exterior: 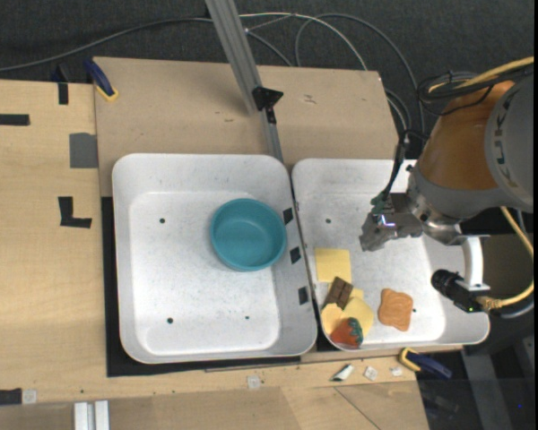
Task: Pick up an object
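The right bin [341, 182] holds a pale yellow block [333, 263], a small brown piece [340, 291] lying on a yellow item [359, 312], a red and green object [347, 331] at the front, and an orange piece [395, 309]. My gripper [377, 232] hangs over the middle of the right bin, to the right of and slightly behind the yellow block. Nothing shows between its fingers, and the view does not reveal how they stand. A teal bowl [247, 233] sits in the left bin [143, 240].
A slanted grey metal post [238, 52] rises behind the bins. Cables [341, 34] trail across the back. The arm's grey and orange body [471, 164] covers the right bin's right side. Blue clamps [103, 79] sit at the bench corners.
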Controlling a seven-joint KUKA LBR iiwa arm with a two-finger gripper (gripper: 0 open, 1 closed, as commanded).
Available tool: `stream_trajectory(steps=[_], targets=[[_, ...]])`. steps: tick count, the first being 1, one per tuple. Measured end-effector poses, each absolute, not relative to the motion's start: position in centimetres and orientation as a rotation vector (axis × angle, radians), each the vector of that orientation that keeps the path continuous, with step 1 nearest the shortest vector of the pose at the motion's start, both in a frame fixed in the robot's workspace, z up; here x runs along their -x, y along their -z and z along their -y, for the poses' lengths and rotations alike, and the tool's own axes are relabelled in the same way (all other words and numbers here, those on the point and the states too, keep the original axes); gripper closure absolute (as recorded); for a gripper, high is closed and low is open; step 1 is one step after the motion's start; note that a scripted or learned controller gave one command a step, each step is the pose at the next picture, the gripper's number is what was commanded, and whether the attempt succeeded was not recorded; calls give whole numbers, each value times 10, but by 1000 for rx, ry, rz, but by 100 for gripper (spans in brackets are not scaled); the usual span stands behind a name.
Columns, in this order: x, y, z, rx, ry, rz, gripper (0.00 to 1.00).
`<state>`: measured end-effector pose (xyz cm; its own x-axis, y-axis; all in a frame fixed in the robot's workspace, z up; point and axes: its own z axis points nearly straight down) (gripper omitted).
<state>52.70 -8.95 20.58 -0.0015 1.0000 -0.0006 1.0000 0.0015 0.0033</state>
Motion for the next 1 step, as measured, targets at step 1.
stream_trajectory(steps=[1], targets=[[-543, -199, 42, -2216, 0, -2230, 100]])
